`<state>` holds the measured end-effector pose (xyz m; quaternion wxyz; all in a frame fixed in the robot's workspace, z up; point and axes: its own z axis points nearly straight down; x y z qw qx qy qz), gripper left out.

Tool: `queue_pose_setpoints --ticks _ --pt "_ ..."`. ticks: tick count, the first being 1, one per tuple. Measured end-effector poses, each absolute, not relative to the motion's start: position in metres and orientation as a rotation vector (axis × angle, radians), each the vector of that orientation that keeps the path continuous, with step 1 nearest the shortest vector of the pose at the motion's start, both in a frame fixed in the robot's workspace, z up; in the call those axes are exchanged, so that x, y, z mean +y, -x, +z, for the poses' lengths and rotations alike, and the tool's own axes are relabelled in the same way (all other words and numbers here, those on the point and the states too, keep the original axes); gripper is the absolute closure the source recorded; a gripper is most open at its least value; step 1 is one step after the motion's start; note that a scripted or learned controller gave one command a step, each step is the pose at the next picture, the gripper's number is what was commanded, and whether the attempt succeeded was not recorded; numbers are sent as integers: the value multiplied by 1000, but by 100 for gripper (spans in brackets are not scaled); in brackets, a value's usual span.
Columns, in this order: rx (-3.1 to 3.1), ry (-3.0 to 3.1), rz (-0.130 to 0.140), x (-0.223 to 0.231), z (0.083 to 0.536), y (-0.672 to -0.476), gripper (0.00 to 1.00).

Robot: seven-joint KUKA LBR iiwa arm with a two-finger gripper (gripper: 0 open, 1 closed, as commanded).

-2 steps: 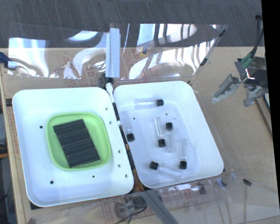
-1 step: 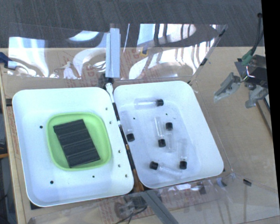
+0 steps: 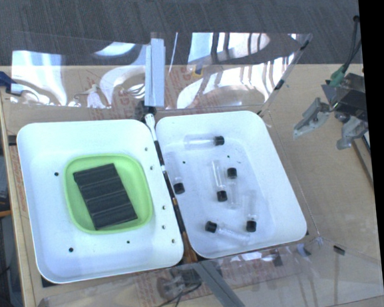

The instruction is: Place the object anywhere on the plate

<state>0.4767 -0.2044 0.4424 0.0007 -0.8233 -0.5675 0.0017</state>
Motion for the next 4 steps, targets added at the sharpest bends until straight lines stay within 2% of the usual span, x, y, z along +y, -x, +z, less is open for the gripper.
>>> queue_pose_setpoints --ticks 4 --pt "-1677 2654 6 -202 442 -477 0"
